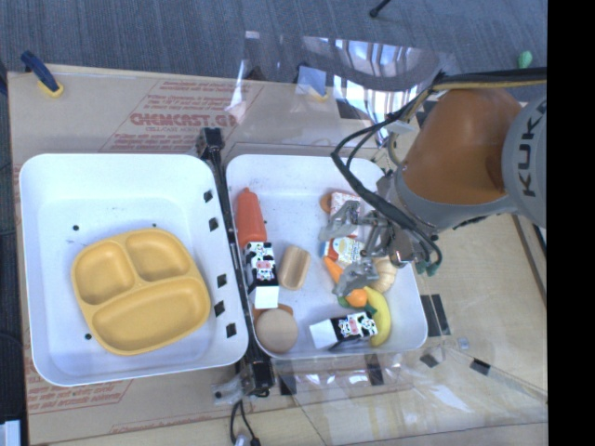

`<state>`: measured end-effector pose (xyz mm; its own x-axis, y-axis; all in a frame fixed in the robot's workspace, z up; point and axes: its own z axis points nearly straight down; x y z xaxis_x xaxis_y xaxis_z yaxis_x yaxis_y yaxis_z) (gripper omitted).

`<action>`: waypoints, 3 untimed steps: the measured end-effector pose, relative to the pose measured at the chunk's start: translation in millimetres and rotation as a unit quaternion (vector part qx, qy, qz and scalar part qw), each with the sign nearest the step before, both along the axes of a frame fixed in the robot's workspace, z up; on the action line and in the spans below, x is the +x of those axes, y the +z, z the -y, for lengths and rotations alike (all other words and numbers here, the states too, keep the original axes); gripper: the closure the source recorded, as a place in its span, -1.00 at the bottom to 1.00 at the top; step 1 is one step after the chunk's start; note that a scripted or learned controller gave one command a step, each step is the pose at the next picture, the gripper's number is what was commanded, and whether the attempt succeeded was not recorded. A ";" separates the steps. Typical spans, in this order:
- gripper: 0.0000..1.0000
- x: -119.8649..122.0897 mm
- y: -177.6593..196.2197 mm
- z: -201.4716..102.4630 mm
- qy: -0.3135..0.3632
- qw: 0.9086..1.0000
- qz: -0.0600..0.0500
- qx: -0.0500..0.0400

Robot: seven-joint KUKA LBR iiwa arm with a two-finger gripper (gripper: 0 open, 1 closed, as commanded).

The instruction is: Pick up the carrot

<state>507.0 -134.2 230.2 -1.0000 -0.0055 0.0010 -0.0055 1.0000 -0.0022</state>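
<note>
My jaws [358, 268] sit low in the right bin [307, 170], right of frame centre; can't tell if they're spread or pressed together. Carrot [249, 217] lies along that bin's left wall, well apart. Banana [376, 311] just below me.

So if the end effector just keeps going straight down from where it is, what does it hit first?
Most likely the small carrot under the end effector, in the right bin. The banana and an orange fruit crowd close, and depth is hard to judge, so a finger could touch those first.
</note>
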 end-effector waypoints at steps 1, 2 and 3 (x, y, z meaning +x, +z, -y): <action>-1.00 2.7 -112.2 71.2 0.079 0.997 0.002 0.001; -1.00 -0.6 -119.6 71.1 0.023 0.999 0.020 -0.007; -1.00 -4.7 -131.1 51.0 0.031 0.999 0.010 -0.003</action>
<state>502.3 -185.2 99.1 -0.9976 -0.0672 -0.0178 -0.0671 0.9977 -0.0083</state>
